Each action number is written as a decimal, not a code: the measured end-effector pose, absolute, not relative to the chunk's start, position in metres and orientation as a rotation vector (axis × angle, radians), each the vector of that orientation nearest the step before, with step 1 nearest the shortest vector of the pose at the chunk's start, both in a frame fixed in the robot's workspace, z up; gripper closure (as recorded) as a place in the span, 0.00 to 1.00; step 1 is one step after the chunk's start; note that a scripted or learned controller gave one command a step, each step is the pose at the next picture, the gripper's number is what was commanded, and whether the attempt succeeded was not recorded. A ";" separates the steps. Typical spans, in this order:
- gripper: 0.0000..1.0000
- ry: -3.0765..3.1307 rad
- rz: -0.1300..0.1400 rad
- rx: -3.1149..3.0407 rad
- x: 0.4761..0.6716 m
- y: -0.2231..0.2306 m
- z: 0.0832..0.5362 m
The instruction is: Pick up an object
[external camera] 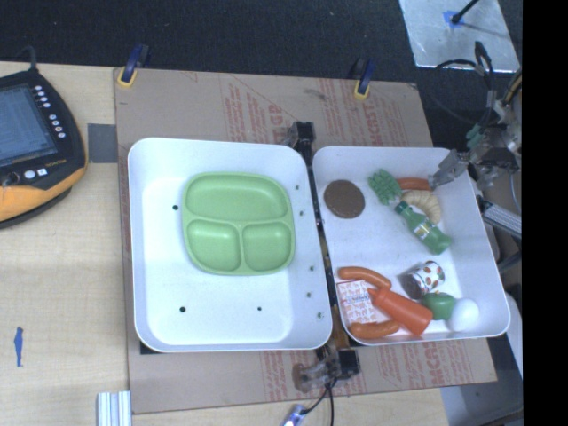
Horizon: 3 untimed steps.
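The right bin (470, 238) holds several toy foods. At its back are a brown round cookie (344, 199), a green ridged piece (385, 186), a small orange piece (412, 184), a pale curved pastry (429, 204) and a green bottle (423, 226). Toward its front lie two sausages (364, 276), a red-and-white packet (355, 302), a carrot (404, 309), a brown-and-white sweet (426, 279), a green pepper (438, 305) and a white ball (464, 311). My gripper (446, 169) hangs over the bin's back right corner, just right of the orange piece, with nothing seen in it.
The left bin (160, 309) carries a light green divided plate (239, 223). An orange-and-grey control pendant (31, 145) lies on the bench at far left. Clamps (133, 63) pin the brown cardboard sheet at the back. Cables and arm parts crowd the right edge.
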State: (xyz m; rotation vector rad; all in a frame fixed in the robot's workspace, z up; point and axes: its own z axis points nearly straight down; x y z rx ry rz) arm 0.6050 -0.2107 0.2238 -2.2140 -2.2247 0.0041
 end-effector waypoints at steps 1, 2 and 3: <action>0.00 -2.226 0.006 -2.212 0.598 -0.186 0.148; 0.00 -2.226 0.007 -2.213 0.530 -0.198 0.128; 0.00 -2.228 0.001 -2.216 0.609 -0.191 0.093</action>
